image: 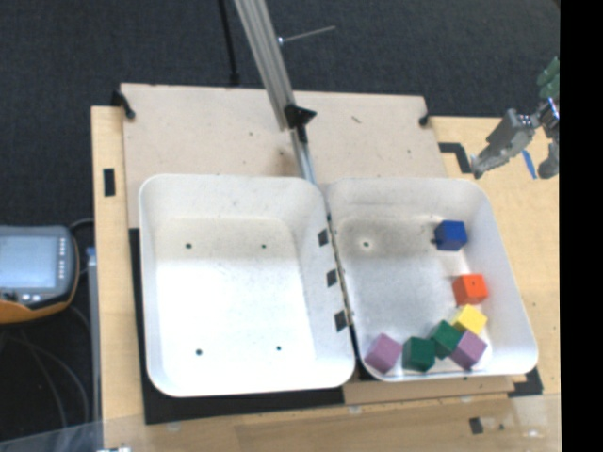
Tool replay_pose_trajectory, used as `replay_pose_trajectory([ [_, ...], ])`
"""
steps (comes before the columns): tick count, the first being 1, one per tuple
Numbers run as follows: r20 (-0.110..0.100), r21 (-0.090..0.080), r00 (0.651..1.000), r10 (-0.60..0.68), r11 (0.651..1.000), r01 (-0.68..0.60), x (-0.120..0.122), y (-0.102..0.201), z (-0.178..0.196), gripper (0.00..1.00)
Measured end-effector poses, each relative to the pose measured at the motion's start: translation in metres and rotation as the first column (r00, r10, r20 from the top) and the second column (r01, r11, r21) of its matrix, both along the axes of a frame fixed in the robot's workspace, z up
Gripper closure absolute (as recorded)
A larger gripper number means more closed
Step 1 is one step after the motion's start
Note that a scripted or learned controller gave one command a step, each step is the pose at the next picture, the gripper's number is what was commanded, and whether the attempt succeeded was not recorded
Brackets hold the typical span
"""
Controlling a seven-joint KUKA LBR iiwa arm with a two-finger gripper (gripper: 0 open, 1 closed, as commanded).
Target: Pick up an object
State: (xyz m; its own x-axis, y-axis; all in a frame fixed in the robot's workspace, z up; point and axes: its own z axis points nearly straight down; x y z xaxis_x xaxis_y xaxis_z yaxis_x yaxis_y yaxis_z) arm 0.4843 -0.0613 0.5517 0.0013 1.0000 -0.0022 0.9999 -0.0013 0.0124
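The right bin (377, 205) holds several small cubes. A blue cube (451, 234) sits alone toward its far right. An orange cube (470, 288) and a yellow cube (471, 319) lie along the right wall. At the near edge are two green cubes (446, 335) (419, 353) and two purple cubes (468, 348) (383, 352), packed close together. My gripper (513, 161) hangs beyond the bin's far right corner, above the bench, partly cut off by the frame's edge. Nothing shows in its grasp.
The left bin (236, 281) lies beside the right one, with a thin divider between them. A slanted aluminium post (268, 55) rises from the back of the bench. A grey device (33, 266) sits at the far left.
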Motion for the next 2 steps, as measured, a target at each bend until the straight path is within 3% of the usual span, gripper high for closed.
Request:
replay_pose_trajectory([
  [1,-0.016,0.001,1.000,0.007,1.000,-0.007,0.013,0.017,-0.066,0.00],
  [2,-0.019,0.002,1.000,0.008,1.000,-0.008,-0.001,0.064,-0.223,0.00],
])
